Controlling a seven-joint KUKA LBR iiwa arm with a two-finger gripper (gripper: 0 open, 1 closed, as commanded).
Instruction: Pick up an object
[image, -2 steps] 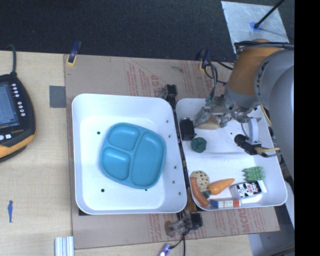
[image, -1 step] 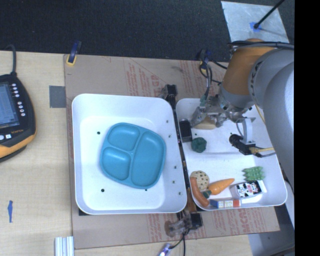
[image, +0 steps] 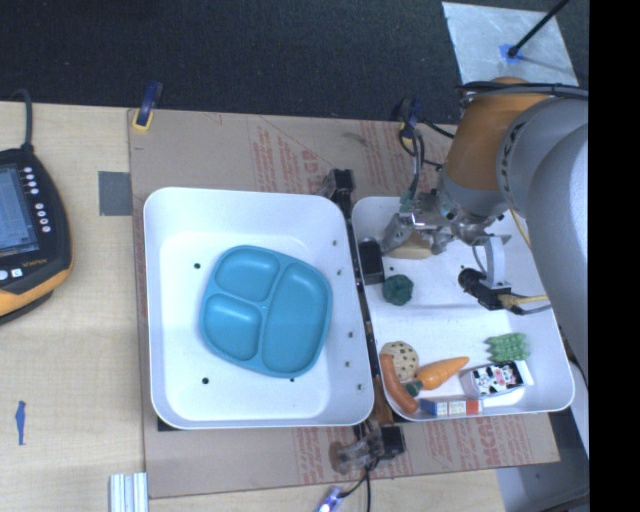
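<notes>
Over the counter (image: 90, 330), we see the grey arm reach in from the right and hang its claw (image: 425, 232) low at the far end of the right bin (image: 555, 395), which we judge suits a descent toward a pick there. A pale tan piece (image: 408, 251) peeks from under the claw; what it is, we cannot tell. Whether the claw is spread or pressed together, we cannot tell either.

The toys crowd the near end: a carrot (image: 442, 373) lying tip toward the right, long axis slightly tilted, beside a cookie (image: 399, 357), a hot dog (image: 396, 390) and a leafy green piece (image: 508, 346). A dark green ball (image: 399, 290) sits just near of the claw. The left bin (image: 170, 390) holds a blue divided plate (image: 266, 311).
</notes>
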